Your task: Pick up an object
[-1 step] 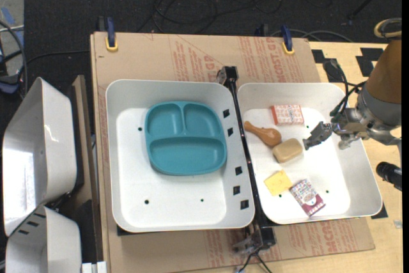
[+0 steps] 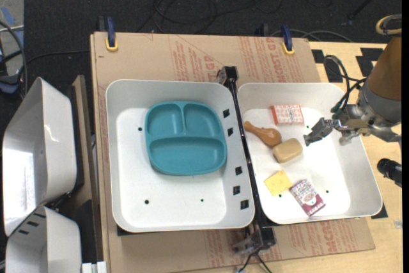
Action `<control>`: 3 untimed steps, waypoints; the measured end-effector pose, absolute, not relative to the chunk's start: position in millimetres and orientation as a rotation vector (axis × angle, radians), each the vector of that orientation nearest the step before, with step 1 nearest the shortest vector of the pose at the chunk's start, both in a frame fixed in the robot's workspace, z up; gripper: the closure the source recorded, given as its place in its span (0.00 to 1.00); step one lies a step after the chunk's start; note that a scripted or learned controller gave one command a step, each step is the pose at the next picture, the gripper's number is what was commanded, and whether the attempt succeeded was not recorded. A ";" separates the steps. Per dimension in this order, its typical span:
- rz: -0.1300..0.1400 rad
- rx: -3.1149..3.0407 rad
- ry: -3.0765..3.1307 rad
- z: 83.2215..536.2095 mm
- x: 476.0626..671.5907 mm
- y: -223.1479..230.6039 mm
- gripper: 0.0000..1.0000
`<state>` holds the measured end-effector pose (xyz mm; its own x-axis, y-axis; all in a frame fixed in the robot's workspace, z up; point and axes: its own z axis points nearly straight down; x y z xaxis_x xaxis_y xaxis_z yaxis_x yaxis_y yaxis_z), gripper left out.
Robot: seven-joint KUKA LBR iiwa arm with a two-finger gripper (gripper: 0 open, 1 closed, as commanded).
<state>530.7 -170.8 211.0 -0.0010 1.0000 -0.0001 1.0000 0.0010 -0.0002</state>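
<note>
The gripper [image 2: 317, 132] hovers over the right bin [image 2: 361, 185], nothing visibly in it; how far it is open I cannot tell. The nearest object, a tan block [image 2: 287, 150], lies just left and nearer, its long axis running left-right.

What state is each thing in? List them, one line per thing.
teal divided plate: lying flat in the left bin, nothing on it.
wooden spoon-shaped piece: lying flat in the right bin.
tan block: resting beside the wooden piece.
yellow piece: lying flat.
pink patterned packet: lying flat.
red-and-white box: lying flat.
gripper: over the right bin, holding nothing visible.
</note>
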 end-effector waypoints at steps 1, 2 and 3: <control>0.003 -2.218 -2.219 164.5 533.5 -163.1 0.00; 0.004 -2.218 -2.216 101.1 531.6 -163.3 0.00; 0.002 -2.221 -2.219 91.6 531.4 -162.7 0.00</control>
<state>531.4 -162.7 91.6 0.0011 1.0000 0.0008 1.0000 -0.0011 -0.0022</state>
